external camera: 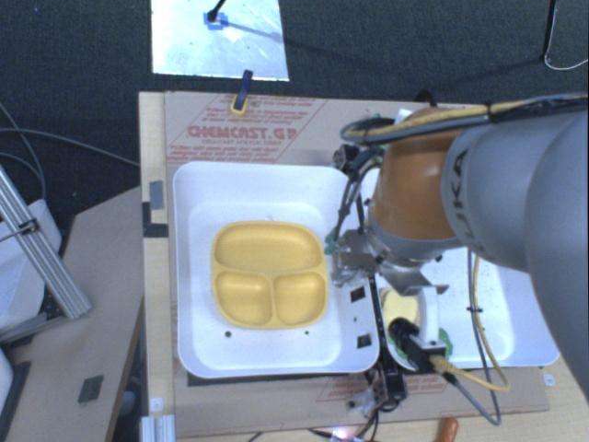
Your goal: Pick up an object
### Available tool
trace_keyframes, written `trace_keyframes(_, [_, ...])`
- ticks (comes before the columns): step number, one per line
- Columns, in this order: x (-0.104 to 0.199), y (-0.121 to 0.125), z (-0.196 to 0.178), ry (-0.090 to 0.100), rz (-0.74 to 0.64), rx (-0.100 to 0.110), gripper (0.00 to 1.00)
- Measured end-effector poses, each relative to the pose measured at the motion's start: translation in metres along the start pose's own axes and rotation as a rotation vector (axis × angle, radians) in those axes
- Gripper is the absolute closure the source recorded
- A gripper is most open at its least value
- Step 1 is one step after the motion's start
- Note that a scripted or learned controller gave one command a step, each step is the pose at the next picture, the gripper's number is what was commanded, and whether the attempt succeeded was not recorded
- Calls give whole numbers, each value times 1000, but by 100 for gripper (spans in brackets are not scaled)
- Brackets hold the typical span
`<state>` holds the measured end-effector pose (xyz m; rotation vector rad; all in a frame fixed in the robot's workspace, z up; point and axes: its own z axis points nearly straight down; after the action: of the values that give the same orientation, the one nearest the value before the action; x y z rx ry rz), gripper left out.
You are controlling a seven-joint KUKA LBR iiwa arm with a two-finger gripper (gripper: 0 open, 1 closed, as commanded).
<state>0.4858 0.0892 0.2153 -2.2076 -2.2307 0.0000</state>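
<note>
A yellow divided plate (269, 274) with three compartments lies in the middle of the left white bin (202, 210). The grey and orange arm reaches in from the right and covers most of the right bin (515, 330). My gripper (354, 267) hangs over the wall between the two bins, just right of the plate's right edge. Under the wrist, a pale yellow thing (396, 302) and a small green piece (447, 343) show in the right bin, both mostly hidden.
Both bins rest on a printed cardboard sheet (248, 132). A small blue and yellow tool (242, 93) lies on its far edge. A silver sheet (219, 26) lies behind it. A metal frame (37, 247) stands at the left.
</note>
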Motion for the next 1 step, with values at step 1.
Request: trace_keyframes(1, [25, 45, 126, -2, 3, 4, 100])
